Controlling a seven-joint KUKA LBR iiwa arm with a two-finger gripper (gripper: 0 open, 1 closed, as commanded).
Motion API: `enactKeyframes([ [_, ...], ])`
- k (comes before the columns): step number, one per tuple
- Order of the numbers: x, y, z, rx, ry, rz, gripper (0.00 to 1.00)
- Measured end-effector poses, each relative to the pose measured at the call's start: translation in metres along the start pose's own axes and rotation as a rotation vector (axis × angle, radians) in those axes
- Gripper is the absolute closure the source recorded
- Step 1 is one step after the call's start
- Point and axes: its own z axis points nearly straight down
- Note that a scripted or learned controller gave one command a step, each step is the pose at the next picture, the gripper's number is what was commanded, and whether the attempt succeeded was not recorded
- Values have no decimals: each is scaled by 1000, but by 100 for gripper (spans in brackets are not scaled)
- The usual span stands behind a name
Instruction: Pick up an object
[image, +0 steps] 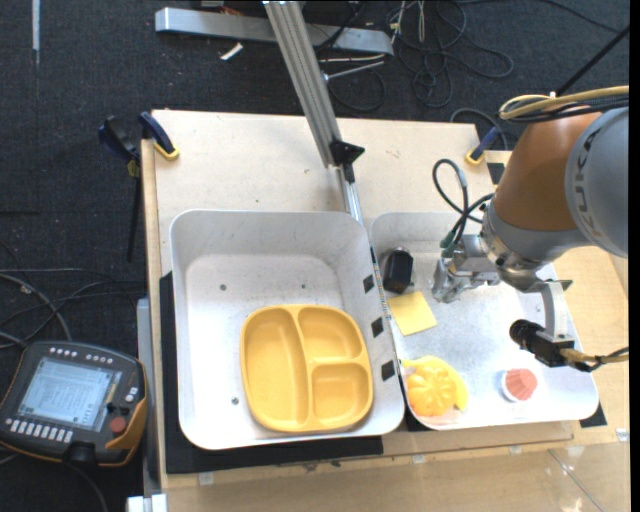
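Brightness: even and moderate; the two white bins, left bin (200, 300) and right bin (480, 330), are the brightest areas without being blown out.
Light source: overhead and diffuse, no single hot spot.
Shadows: soft and short; a faint one beside the yellow tray (305, 367), a darker patch under the arm (560, 190).
Glare: mild sheen on the arm's orange band.
Dark areas: the floor (70, 60) reads near black, with little detail.
Sharpness: fairly crisp at centre, slightly soft and grainy overall.
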Motion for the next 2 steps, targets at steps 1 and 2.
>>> enactKeyframes([
  [1, 47, 22, 3, 0, 0, 0, 100],
  [2, 87, 46, -11, -1, 1, 1, 100],
])
